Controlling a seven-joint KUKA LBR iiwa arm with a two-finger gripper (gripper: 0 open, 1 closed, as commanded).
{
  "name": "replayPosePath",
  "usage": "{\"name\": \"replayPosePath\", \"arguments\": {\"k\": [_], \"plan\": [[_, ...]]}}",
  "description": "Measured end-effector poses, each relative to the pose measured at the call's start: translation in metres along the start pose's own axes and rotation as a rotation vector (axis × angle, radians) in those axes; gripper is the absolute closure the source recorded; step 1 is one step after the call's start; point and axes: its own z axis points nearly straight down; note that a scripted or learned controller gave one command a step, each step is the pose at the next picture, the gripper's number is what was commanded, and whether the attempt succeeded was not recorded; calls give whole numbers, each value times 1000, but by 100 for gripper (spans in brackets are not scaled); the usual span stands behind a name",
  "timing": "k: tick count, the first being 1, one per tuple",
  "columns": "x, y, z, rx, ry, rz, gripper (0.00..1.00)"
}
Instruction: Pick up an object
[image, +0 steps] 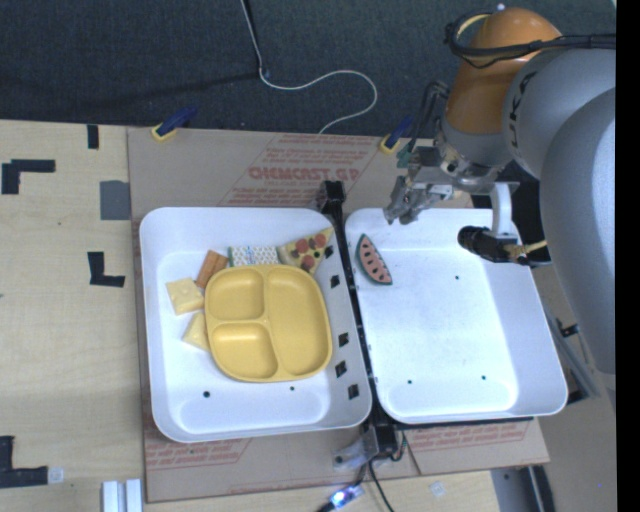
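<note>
A: Start with the arm. Where is the claw?

B: In the camera view the grey arm (560, 130) comes in from the right, its orange band (490, 70) above the wrist. The gripper (403, 208) hangs over the far edge of the right bin (470, 330), near that bin's far left corner.

A: Open or closed?

B: I cannot tell. The tips are small and dark against the bin rim, and nothing shows between them.

A: And the thing to pick?

B: The only loose item in the right bin is a watermelon slice (373, 260), red with a green rind, lying flat on the bin floor by the left wall, just beside the divider between the two bins. It sits nearer the camera than the claw and slightly to its left, close by but apart from it; no contact.

A: What is in the other bin?

B: The left bin (170, 400) holds a yellow divided plate (268, 322) with three compartments, lying about in the middle. Behind it, along its far rim, there is a row of small toy foods (285, 252), too small to name surely. At the plate's left lie pale cracker-like pieces (185, 296) and an orange-brown piece (210, 267), touching or nearly touching the plate.

A: Anything around the bins?

B: Both rest on a cardboard sheet (290, 165) on the wooden bench (50, 300). A white cable (320, 80) loops across the dark surface beyond.
</note>
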Motion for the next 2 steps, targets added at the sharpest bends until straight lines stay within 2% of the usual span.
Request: {"name": "replayPosePath", "arguments": {"k": [1, 2], "plan": [[0, -13, -9, 2, -2, 5, 100], [-3, 7, -8, 0, -3, 3, 100]]}}
